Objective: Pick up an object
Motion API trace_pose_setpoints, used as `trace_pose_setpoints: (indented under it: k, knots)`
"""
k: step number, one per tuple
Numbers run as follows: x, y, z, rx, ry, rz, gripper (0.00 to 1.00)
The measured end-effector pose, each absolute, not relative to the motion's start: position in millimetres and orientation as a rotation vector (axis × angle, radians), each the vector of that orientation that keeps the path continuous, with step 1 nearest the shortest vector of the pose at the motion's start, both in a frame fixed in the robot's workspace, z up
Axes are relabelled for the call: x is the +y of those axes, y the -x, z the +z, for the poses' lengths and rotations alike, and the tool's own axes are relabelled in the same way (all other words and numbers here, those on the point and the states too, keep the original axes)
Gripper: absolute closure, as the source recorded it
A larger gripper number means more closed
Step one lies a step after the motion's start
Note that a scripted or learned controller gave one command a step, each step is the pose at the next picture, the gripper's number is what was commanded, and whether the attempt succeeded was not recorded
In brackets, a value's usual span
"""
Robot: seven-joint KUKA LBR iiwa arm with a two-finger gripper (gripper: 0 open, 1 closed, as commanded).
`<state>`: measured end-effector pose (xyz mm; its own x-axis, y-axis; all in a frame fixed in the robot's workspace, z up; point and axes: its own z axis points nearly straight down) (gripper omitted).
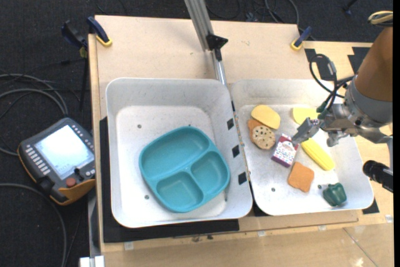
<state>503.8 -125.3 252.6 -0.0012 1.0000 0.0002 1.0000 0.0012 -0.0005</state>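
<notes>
The jaws [317, 132] hang open with nothing between them, just above the long yellow toy corn [319, 156] in the right white bin [262, 200].

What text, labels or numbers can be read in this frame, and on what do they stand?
No text is readable in this frame.
Small carton in the right bin: purple and red print, too small and blurred to read.
Handheld controller left of the bench: bright screen, washed out; nothing on its buttons can be made out.
Teal tray in the left bin: no markings seen.
</notes>
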Motion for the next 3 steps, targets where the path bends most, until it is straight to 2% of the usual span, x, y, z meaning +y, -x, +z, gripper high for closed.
trace_pose_setpoints:
  k: [1, 3]
  knots:
    - [-125.4, -503.9, 252.7, -2.222, 2.221, 0.000, 0.00]
    - [-113.5, -511.0, 136.7, -2.217, 2.219, 0.006, 0.00]
